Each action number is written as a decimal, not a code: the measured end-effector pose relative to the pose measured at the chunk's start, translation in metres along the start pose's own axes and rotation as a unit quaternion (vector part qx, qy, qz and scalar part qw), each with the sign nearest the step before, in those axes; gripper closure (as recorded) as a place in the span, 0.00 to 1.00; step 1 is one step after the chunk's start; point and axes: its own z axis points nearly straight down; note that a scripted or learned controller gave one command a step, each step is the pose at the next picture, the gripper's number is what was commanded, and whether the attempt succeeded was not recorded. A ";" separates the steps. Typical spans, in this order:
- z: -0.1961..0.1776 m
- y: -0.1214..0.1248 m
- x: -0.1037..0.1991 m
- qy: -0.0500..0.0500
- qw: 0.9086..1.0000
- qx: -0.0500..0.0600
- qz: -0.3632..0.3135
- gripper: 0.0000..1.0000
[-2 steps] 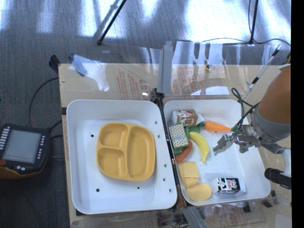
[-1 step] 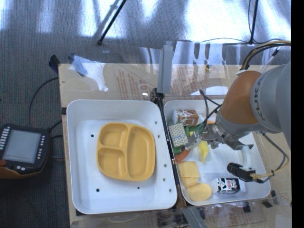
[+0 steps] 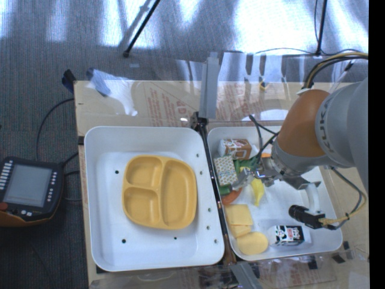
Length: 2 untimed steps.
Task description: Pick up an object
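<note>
The right bin [image 3: 328, 212] holds the candidate objects. 1 brown carton [image 3: 236, 147] lies near the far-left corner. 1 checkered green-and-white packet [image 3: 225, 170] lies just in front of it, tilted. 1 yellow banana-shaped piece [image 3: 257, 191] sits near the bin centre. 2 flat yellow cheese slices [image 3: 239, 217] overlap beside the left wall, with 1 rounded yellow piece [image 3: 252, 242] touching their near edge. 1 small black-and-white milk carton [image 3: 286, 235] lies on its side near the front wall.
</note>
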 end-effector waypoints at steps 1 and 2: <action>0.004 0.004 0.001 -0.001 1.000 0.002 -0.022 0.00; 0.002 0.001 0.001 0.001 1.000 0.009 -0.020 1.00</action>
